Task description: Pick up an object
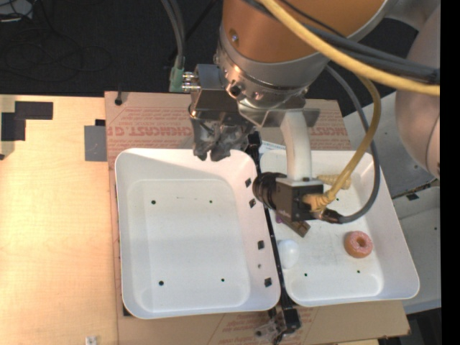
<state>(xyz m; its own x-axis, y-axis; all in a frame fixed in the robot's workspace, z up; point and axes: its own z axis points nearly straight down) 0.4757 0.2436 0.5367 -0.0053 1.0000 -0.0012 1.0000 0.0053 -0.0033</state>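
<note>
1. At the far left lies the pale plywood bench (pixel 50 214), flat and matt. A brown cardboard sheet (pixel 144 124) with red print sits under both bins.
2. The left bin (pixel 187 243) is a shallow white plastic tray with rounded corners and a smooth, slightly glossy floor dotted with a few small dark holes. Its floor shows nothing to grasp.
3. The gripper (pixel 219 141), dark grey and blocky, hangs over the far rim of the left bin, near the seam where the two bins meet. From this slant I cannot tell whether it is spread or pressed together. Nothing can be seen held in it.
4. Above it is the broad orange wrist band (pixel 287 20), smooth and metallic, with grey arm casing to the right.
5. The right bin (pixel 338 279) is the same white tray. A small pale lump (pixel 287 250) lies near its left wall, too faint to name.
6. The pink ring (pixel 358 244), doughnut-shaped and seemingly soft or foamy, lies flat on the right bin's floor toward its right side, well apart from the gripper.
7. As I judge it, the pick has not been made. What remains is to cross to the right bin, descend over a thing, close on it and lift.
</note>
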